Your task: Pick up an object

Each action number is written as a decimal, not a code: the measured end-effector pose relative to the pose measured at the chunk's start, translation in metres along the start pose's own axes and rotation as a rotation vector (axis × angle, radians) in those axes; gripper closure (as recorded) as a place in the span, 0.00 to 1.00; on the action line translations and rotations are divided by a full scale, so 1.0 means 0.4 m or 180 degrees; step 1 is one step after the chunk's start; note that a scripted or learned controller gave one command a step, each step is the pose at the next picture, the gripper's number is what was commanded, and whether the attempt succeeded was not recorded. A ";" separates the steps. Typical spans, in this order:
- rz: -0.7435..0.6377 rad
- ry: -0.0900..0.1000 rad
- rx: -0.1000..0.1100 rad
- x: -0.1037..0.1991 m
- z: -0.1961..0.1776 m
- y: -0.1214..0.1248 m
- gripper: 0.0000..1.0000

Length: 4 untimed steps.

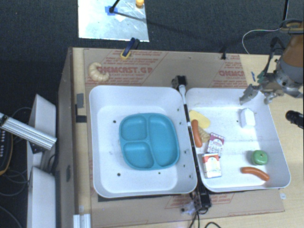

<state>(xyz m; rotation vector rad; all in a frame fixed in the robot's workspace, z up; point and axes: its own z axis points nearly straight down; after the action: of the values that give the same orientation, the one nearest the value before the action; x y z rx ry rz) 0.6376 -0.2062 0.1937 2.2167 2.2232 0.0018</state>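
The right bin [278, 141] holds several small items: a white block [246, 118], a green round piece [259, 157], an orange sausage [254, 173], a red sausage [196, 133], a yellow piece [200, 119] and two small red-and-white boxes [216, 143] [212, 165]. My gripper [259, 96] hangs over the bin's far right corner, above and just behind the white block. Its two fingers are spread apart and nothing sits between them.
The left bin [104, 127] holds a blue compartment tray [148, 140]. A black divider [186, 127] runs between the bins. On the cardboard behind lie a beige ring-shaped piece [97, 70] and a yellow-blue clip [129, 48]. A cable loops near the arm [289, 65].
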 end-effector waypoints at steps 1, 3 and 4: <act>0.0006 -0.0005 -0.0025 0.167 0.261 -0.175 0.00; 0.0005 0.0003 0.0008 0.255 0.273 -0.157 0.00; 0.0006 0.0002 0.0006 0.274 0.273 -0.303 0.00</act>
<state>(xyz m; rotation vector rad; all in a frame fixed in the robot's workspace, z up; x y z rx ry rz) 0.5163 -0.0970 0.0842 2.2202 2.2221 0.0003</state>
